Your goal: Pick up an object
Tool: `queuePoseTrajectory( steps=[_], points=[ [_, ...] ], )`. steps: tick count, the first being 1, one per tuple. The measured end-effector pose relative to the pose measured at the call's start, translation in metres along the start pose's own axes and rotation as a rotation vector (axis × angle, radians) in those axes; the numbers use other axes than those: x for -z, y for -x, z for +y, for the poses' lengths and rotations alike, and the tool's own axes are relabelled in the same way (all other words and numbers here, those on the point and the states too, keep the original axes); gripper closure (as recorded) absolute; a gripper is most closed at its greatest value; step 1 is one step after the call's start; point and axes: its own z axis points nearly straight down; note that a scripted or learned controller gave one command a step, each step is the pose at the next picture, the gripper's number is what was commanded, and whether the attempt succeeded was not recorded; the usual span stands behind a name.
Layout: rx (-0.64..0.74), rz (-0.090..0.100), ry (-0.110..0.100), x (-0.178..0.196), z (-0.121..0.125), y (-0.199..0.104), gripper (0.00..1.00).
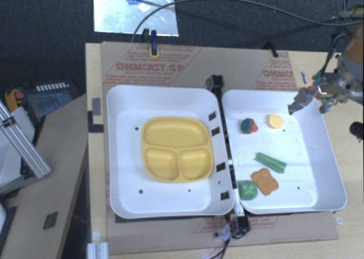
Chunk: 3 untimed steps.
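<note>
gripper point(310, 101) over right bin point(327, 138) far-right corner, fingers spread, nothing between them | nearest: yellow piece point(276, 121) by far edge; green-red ball point(248, 126) beside it | green block point(270, 162), orange piece point(265, 180) near front edge | risk: descent hits the bin's wall; ball may roll away

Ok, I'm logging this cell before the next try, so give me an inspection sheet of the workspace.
Surface: two white bins, left bin, right bin, on a printed board.
Job's things: yellow piece, green-and-red ball, green stick, orange piece, green lump, all in the right bin.
Clutter: yellow divided tray in the left bin.
Hand: hand over the right bin's far right corner, holding nothing.
Cables: black cable across the floor.
Surroundings: dark floor, foil sheet.
</note>
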Motion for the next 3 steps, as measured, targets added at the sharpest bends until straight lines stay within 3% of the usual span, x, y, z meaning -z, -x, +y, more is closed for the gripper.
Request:
queuePoseTrajectory(
  steps=[1,3],
  points=[
    [0.003,-0.001,0.011,0.007,0.002,-0.001,0.0],
    [0.004,-0.002,0.013,-0.087,0.011,-0.01,0.0]
  ],
)
